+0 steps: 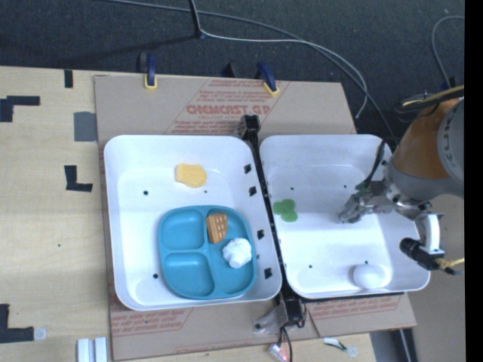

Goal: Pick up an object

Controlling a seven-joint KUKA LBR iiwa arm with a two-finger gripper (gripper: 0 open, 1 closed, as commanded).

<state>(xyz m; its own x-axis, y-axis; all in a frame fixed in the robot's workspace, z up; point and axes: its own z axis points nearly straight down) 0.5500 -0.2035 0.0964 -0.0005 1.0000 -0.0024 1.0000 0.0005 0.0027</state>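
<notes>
In the right bin (324, 145) a small green object (285, 210) lies near the left wall and a white ball (369, 275) rests near the front edge. My gripper (352, 213) hangs low over the middle right of this bin, to the right of the green object and up from the ball. Nothing shows between its fingers. The left bin (128, 164) bears a blue divided tray (177, 270) with a waffle-like brown piece (216, 227) and a white lump (238, 252) in its right compartment. A yellow piece (191, 175) lies behind the tray.
The arm's grey and orange body (430, 157) fills the right side above the right bin's edge. A black divider clip strip (260, 194) runs between the bins. Cables cross the dark floor behind the cardboard base.
</notes>
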